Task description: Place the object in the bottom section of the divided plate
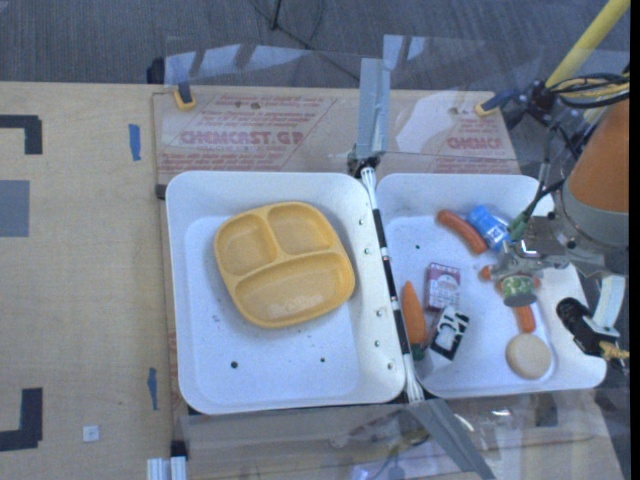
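The bun [528,356] and carrot [412,313] lay nearest in the right bin [420,193]. The gripper [517,268] hovered above them; its grip unclear. The plate [284,263] waited left; descend squarely on one item.

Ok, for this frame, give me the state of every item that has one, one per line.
Divided plate: upright in left bin, all sections bare.
Carrot: lying against the right bin's left wall.
Sausage: lying flat in right bin.
Small box: lying flat.
Round bun: resting near the bin's corner.
Gripper: low over right bin.
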Motion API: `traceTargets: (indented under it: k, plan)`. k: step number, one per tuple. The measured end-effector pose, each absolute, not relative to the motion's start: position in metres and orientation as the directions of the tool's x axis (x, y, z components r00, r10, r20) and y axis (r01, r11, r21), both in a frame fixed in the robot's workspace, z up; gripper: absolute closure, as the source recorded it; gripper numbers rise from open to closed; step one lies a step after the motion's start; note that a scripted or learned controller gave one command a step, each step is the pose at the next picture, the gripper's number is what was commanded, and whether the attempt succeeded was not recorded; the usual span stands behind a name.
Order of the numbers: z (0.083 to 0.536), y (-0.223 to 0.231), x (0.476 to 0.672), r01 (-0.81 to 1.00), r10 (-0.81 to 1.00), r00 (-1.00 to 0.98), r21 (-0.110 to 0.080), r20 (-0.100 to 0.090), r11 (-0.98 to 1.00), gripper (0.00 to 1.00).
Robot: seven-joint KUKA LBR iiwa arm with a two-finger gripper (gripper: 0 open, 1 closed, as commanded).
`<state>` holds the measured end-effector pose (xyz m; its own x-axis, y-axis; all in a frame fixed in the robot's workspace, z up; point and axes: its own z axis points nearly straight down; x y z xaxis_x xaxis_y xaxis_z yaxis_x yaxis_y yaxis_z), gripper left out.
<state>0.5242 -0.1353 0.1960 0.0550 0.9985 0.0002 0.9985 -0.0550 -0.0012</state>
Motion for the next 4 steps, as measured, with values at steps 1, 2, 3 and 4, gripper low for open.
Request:
traceTargets:
  k: [1, 2, 3, 4]
  plan:
    - [0.183, -0.059, 0.513, 1.0, 1.0, 0.006, -0.005, 0.001, -0.006, 1.0]
    - [0.183, 0.016, 0.515, 0.999, 0.999, 0.045, -0.003, -0.001, -0.045, 1.0]
    - [0.219, 0.089, 0.521, 0.995, 0.995, 0.104, -0.003, -0.001, -0.104, 1.0]
    - [0.227, 0.09, 0.521, 0.995, 0.995, 0.1, -0.006, -0.004, -0.1, 1.0]
